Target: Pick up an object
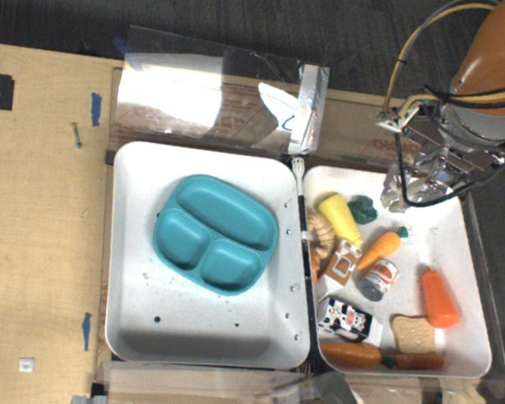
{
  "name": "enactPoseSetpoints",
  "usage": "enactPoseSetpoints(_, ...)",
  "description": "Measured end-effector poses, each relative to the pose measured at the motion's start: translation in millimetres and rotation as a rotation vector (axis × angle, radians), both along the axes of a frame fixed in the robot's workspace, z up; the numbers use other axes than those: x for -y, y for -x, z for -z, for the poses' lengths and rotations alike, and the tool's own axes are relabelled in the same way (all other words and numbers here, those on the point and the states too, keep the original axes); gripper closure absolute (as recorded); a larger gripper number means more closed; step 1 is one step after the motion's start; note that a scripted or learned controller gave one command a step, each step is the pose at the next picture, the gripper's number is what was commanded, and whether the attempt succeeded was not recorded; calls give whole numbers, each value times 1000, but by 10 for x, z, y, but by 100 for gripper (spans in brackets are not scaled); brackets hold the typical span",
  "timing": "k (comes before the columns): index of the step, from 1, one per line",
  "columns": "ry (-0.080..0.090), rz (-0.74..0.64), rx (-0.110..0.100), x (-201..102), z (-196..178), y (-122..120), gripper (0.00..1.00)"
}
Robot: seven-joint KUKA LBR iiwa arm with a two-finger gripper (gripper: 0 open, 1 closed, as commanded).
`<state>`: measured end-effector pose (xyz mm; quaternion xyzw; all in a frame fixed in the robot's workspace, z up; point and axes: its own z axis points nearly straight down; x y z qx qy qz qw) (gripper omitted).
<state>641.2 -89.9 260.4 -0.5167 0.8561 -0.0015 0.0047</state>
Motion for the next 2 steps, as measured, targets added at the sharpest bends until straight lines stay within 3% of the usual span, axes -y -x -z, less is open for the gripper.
enactPoseSetpoints(1, 1, -250, 0, 242, 71, -107, 100)
enactPoseSetpoints(2, 1, -250, 1, 241, 66, -107, 0)
